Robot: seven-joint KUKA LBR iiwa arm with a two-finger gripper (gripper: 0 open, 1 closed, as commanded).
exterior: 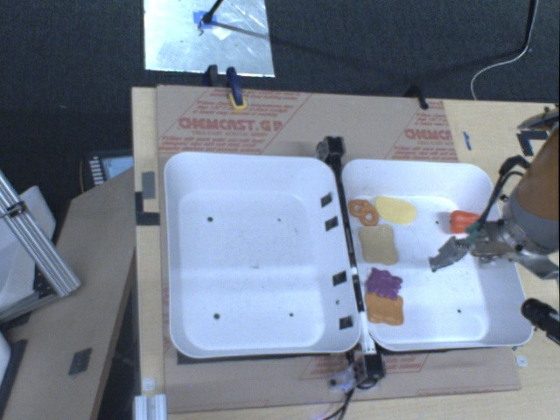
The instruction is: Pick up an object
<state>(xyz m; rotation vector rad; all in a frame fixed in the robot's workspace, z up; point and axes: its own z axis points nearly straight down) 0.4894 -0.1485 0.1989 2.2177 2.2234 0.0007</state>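
1. Nearest, at the bottom of the right bin (503, 322), an orange block (385, 309) lies against the bin's left wall, with a purple piece (383, 281) touching its upper edge at 12 o'clock.
2. Next up the same wall, a tan square (380, 246) lies flat, just beyond the purple piece.
3. At 3 o'clock from the tan square, the gripper (448, 254) hangs over the bin's white floor; whether its fingers are apart or together cannot be told, and nothing shows between them.
4. Farther back, a brown pretzel-like piece (363, 211) lies beside a yellow oval (396, 210), which sits at its 3 o'clock and touches it.
5. An orange-red object (462, 221) lies at 3 o'clock from the yellow oval, well apart from it and near the arm (534, 208).
6. The left bin (188, 234) lies at 9 o'clock from all of these, side by side with the right bin on the table (297, 116).
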